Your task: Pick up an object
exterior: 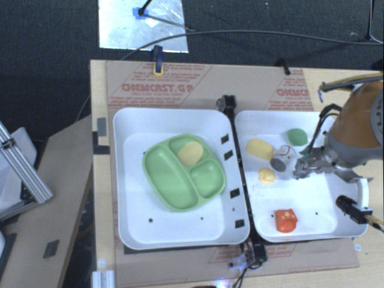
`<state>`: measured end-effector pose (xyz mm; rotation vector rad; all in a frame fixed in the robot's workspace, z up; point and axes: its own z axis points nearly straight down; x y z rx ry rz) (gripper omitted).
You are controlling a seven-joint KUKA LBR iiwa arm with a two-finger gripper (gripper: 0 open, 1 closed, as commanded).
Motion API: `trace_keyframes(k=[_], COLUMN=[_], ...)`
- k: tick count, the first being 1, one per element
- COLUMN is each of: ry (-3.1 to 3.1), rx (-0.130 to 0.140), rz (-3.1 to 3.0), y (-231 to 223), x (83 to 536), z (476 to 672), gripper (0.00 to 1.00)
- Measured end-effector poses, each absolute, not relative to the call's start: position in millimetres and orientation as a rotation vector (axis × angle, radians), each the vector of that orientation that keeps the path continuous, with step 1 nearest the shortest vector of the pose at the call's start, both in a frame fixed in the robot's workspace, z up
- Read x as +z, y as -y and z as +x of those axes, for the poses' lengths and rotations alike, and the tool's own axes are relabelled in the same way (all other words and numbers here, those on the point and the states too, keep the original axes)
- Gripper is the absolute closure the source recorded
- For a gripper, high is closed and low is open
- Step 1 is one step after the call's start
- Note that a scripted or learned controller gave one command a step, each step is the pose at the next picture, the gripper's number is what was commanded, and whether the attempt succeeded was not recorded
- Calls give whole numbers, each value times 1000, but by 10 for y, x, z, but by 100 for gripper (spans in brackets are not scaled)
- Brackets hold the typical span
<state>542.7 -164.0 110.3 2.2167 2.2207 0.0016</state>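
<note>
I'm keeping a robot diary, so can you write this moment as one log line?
arm: over right bin | gripper: low, beside small grey object | held: nothing seen | green divided plate: left bin, yellow piece inside

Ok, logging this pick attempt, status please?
Gripper low in right bin. Nothing seen held. Small grey object beside it; yellow pieces and green ball crowd close.

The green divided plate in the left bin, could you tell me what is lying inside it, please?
A yellow rounded object lies in the top compartment of the green divided plate. The other compartments show bare green. The object covers the plate surface beneath it.
</note>
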Motion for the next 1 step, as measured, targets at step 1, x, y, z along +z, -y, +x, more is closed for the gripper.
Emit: trace_keyframes(k=[1], ry=[-2223], rx=[5], rz=[2213], y=[1617], x=[1736], z=[5472], gripper=[100])
